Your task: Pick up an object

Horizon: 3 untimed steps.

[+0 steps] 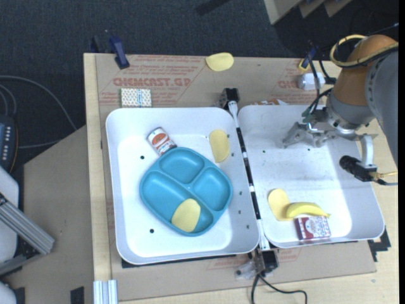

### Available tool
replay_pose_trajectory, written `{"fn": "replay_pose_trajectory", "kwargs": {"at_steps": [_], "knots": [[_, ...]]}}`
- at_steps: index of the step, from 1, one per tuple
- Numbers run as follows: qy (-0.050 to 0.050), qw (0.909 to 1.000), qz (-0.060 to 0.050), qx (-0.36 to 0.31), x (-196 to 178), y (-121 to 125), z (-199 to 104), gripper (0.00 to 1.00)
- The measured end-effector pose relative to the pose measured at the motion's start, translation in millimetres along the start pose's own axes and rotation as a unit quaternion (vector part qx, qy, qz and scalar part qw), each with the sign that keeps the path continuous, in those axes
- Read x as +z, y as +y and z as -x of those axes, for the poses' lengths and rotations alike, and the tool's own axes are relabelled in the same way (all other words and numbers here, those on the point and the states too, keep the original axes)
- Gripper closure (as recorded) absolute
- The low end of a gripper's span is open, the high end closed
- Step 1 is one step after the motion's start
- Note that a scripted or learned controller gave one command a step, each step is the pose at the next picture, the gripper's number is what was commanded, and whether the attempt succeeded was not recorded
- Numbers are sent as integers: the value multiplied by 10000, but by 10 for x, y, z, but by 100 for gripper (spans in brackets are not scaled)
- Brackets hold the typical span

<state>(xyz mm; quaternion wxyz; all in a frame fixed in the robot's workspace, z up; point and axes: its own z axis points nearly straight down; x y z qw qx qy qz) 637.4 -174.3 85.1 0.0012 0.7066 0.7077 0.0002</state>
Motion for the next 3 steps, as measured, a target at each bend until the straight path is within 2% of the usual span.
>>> {"fn": "replay_pose_trajectory", "kwargs": {"at_steps": [1,2,3], "knots": [[7,10000,-13,8,-841,-747,2,0],[4,10000,-9,0,-5,-37,-83,0],[44,10000,-13,-12,-3,-368,454,0]]}}
